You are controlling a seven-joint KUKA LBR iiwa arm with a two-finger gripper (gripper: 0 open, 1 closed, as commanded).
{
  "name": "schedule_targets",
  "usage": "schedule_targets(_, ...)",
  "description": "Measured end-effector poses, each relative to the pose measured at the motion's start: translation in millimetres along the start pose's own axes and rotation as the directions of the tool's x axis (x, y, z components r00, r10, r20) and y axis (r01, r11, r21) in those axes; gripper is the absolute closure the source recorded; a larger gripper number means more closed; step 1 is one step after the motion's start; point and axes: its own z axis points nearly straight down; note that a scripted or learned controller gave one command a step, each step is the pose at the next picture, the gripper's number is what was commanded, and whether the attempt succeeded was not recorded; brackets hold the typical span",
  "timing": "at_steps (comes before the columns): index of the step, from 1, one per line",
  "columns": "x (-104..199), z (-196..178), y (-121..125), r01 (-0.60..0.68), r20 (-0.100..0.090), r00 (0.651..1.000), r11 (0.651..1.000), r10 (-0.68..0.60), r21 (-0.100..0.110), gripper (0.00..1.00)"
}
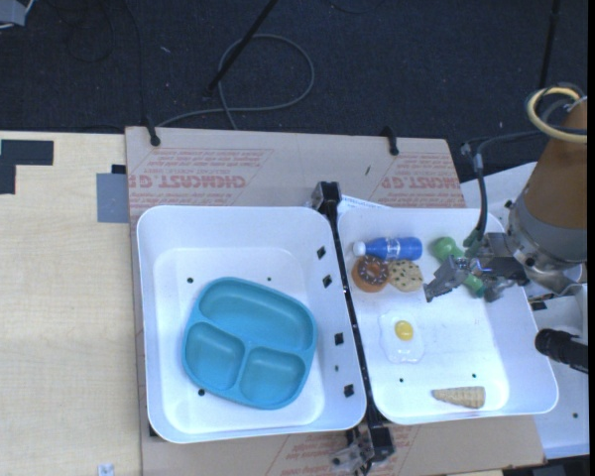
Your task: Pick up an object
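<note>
Over the right-hand bin (535, 390) the gripper (454, 278) hangs low, reaching in from the right, its grey fingers (439, 288) pointing toward the bin's middle. Whether those fingers are spread or closed cannot be told from this slant; nothing is plainly seen between them, so no hold can be claimed.

Several candidates for the pick lie in that bin. A blue bottle (394, 248) rests on its side near the far wall, with a chocolate doughnut (370, 274) and a chip cookie (406, 277) just in front of it, the two touching or nearly so. A green object (444, 247) sits just beside the gripper, on its far side, and more green shows close under the tool (476, 284); what that is cannot be made out. A fried egg toy (404, 333) lies alone toward the bin's centre, and a wedge-shaped tan piece (460, 397) lies near the front wall, well apart from the rest.

The left-hand bin (169, 228) holds a blue divided tray (248, 340), lying flat.

Judging by the gripper's position, the green pieces and the cookie are the nearest targets. The crowding near the bottle could make a clean grasp harder, while the egg offers open space around it.
</note>
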Motion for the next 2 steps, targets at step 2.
schedule_targets(2,9.0,55.1,1.7,0.002,-0.001,1.0,1.0,-0.002,-0.004,0.0)
